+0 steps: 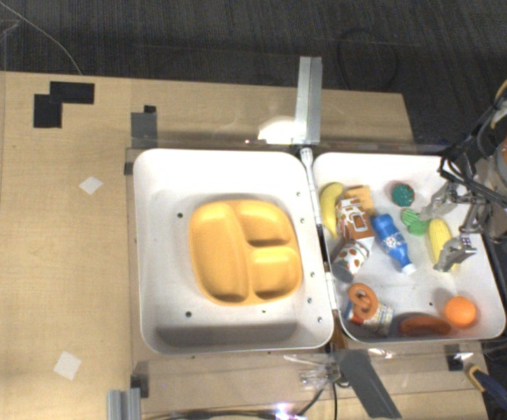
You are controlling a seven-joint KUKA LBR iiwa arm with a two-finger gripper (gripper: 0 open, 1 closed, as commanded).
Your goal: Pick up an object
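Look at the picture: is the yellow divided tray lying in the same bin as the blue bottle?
No. The yellow tray lies in the left bin, while the blue bottle lies in the right bin.

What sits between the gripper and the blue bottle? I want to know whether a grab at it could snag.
The gripper hangs over the right bin's right side, beside a small banana. That banana and a green piece lie between it and the blue bottle, so a sideways approach would meet them; from above nothing visible covers the bottle.

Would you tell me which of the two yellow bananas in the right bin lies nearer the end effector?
The small banana right beside the end effector, next to the green piece. The other banana lies along the bin's left wall.
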